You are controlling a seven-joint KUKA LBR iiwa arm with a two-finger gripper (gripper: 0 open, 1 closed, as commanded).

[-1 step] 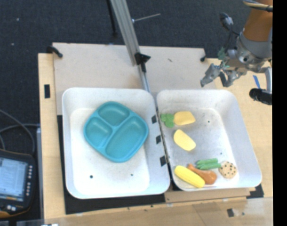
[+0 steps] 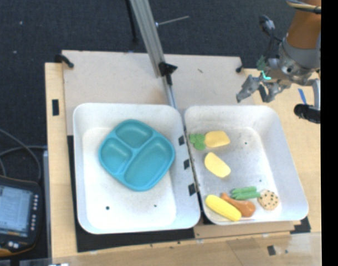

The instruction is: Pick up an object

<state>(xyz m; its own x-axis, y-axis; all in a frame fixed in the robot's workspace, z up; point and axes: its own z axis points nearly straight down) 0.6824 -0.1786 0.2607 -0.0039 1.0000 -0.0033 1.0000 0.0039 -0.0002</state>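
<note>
While my gripper [image 2: 259, 91] hangs at the upper right of the frame, above the far rim of the right bin [image 2: 280, 127], its two fingers stand spread apart with nothing between them and touching nothing. The toy food lies lower in that bin, well apart from my fingers: a yellow piece [image 2: 217, 139] beside a green one [image 2: 198, 141], another yellow piece [image 2: 217, 164] below, and a banana [image 2: 223, 208], carrot [image 2: 242, 206] and cookie [image 2: 267, 199] along the near edge. A blue plate [image 2: 137, 154] sits in the left bin [image 2: 86, 170].

Table [image 2: 58, 148]: tan wood, with a paler board [image 2: 113, 76] at 12 o'clock.
Left bin [image 2: 83, 148]: white, at 9 o'clock, touching its neighbour.
Right bin [image 2: 285, 154]: white, at 3 o'clock.
</note>
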